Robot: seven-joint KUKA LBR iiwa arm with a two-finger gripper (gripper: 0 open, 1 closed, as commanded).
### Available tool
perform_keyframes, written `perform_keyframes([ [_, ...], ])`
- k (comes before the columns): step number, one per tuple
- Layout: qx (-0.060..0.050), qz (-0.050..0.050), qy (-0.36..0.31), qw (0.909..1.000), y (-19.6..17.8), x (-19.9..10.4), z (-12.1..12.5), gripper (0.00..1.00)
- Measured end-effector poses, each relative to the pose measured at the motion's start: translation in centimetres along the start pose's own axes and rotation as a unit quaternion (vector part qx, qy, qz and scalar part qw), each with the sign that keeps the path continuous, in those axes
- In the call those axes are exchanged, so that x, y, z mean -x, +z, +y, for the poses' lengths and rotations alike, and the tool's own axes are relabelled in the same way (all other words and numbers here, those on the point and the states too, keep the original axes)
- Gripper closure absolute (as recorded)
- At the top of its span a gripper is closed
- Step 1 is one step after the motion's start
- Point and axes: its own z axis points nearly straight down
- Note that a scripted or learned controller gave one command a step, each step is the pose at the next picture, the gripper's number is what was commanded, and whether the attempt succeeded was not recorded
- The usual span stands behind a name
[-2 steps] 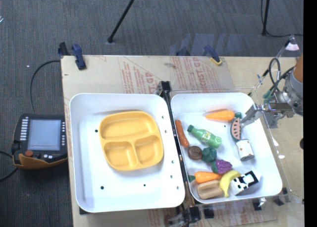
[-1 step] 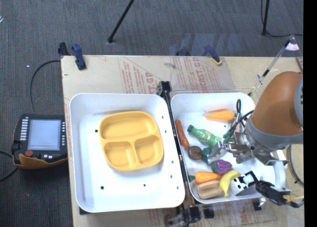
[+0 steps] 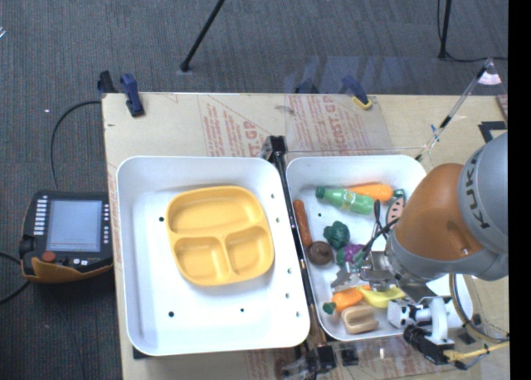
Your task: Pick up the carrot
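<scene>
Hidden: arm (image 3: 452, 221) covers the right bin's right side; its orange band sits over part of the contents there. Far end of the top carrot (image 3: 371, 191) is tucked behind the green bottle (image 3: 346, 199).
End effector (image 3: 365, 270): low in the right bin (image 3: 303, 172), metal parts among the toys; can't tell whether it's apart or together, or whether it's clamped on anything.
Carrot: orange one lies along the bin's far wall, just behind the green bottle. A second orange piece (image 3: 348, 297) sits near the front, just below the end effector, beside a yellow item (image 3: 380, 295); hard to say what it is.
Other contents: sausage-like stick (image 3: 302, 221) along the left wall, brown round piece (image 3: 320, 252), dark green piece (image 3: 337, 233), purple bit (image 3: 354, 251), tan bread-like block (image 3: 359, 319) at the front.
Left bin (image 3: 137, 204): holds a yellow divided tray (image 3: 220, 233), three compartments.
Bench (image 3: 199, 125): brown sheet with red print, blue clamps on the far edge.
Room: dark carpet, tripod legs at the top, a teach pendant (image 3: 70, 233) on the floor left of the bench, cable running up from it.
</scene>
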Motion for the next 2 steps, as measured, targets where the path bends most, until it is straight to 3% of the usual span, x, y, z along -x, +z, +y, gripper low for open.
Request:
perform_keyframes([
  [1,-0.002,0.001,0.005,1.0,-0.9,0.1,-0.1,1.0],
  [2,0.0,0.0,0.124,0.9923,-10.2,-4.7,3.2,1.0],
])
